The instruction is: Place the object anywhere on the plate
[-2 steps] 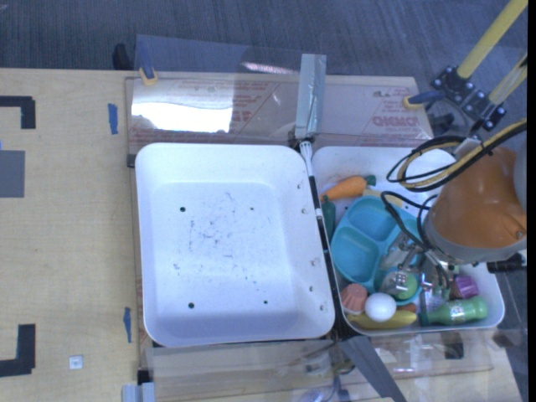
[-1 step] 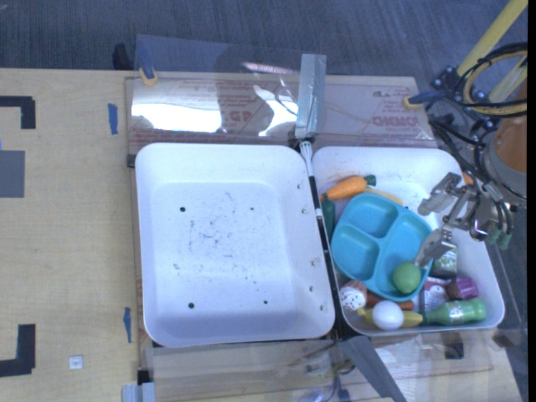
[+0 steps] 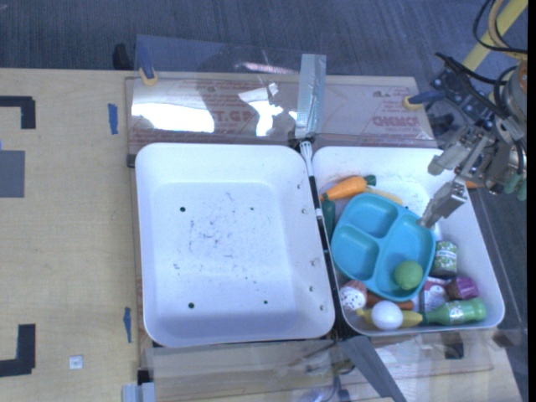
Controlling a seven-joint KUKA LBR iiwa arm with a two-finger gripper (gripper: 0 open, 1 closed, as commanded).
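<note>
A blue divided plate (image 3: 377,245) lies tilted in the right bin (image 3: 492,291). A green round fruit (image 3: 408,275) rests in the plate's near compartment. My gripper (image 3: 430,194) hangs over the right bin, just above the plate's far right corner. It is open, with nothing between its two grey fingers (image 3: 441,203). The lower fingertip is close to the plate's rim.
Around the plate lie a carrot (image 3: 347,187), a white egg (image 3: 387,315), a green bottle (image 3: 456,312), a small can (image 3: 445,258), a purple piece (image 3: 463,288) and a speckled ball (image 3: 353,295). The left bin (image 3: 226,241) stands beside it. A clear panel (image 3: 251,99) rises behind both bins.
</note>
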